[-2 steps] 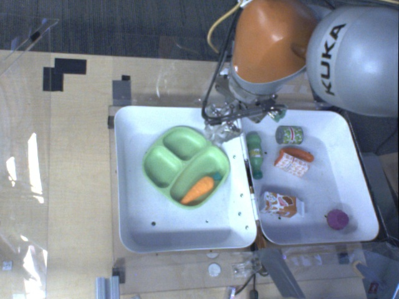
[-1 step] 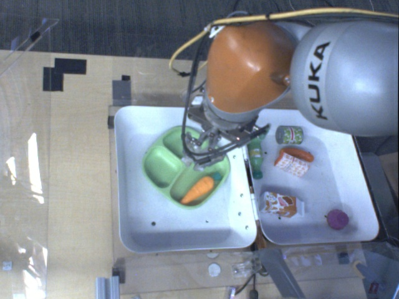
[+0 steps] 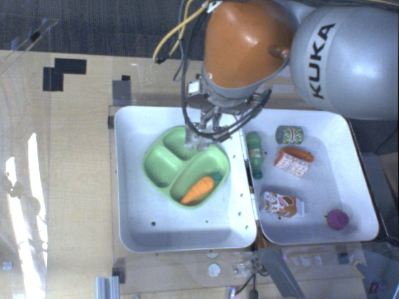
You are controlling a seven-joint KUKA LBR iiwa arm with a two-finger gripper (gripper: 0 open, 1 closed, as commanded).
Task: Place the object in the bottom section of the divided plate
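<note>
A green divided plate (image 3: 163, 166) lies in the left white bin (image 3: 134, 229). An orange carrot (image 3: 198, 190) rests in the plate's bottom section, nearest the front right. The arm's orange wrist hangs over the plate's upper right part, and my gripper (image 3: 201, 137) reaches down just above the plate's top section, apart from the carrot. The wrist and cables hide most of the gripper.
The right bin (image 3: 358, 229) holds a green bottle (image 3: 254, 154) by its left wall, a green can (image 3: 289, 134), an orange-and-white packet (image 3: 293, 161), a small carton (image 3: 282, 205) and a purple object (image 3: 337, 219). The large grey arm covers the upper right.
</note>
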